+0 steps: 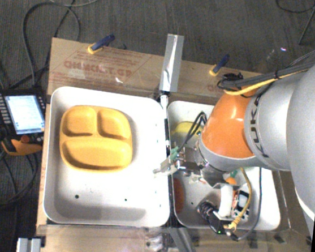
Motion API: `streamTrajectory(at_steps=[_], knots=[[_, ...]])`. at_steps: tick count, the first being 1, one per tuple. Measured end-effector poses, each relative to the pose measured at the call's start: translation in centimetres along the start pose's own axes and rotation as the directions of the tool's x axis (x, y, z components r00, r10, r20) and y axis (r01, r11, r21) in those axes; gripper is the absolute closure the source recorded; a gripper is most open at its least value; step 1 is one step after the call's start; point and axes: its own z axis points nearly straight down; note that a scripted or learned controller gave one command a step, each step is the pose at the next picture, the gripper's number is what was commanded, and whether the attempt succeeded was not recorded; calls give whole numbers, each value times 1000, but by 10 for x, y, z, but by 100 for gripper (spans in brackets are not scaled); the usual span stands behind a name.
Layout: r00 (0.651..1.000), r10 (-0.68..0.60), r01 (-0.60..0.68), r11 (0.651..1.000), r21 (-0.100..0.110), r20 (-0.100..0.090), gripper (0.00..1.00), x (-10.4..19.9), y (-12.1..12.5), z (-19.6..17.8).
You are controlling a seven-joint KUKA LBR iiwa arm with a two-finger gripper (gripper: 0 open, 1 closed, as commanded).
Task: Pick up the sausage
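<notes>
The sausage [178,195], a dark reddish-brown piece, lies on the floor of the right bin [268,219] close to its left wall, partly in the arm's shadow. My gripper [173,165] hangs low over the left side of that bin, just above and slightly behind the sausage, near the wall shared with the left bin. The orange-banded wrist [228,131] covers much of the right bin's middle. Nothing is visibly held.
A yellow rounded object [183,129] rests at the back of the right bin, half hidden by the wrist. The left bin [102,201] holds a yellow divided plate [96,138]. A tablet [19,112] sits off the bench to the left.
</notes>
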Motion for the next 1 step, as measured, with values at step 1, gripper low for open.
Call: streamTrajectory(at_steps=[1], knots=[[988,-155,155,988,-1,1,0,-64,5,0]])
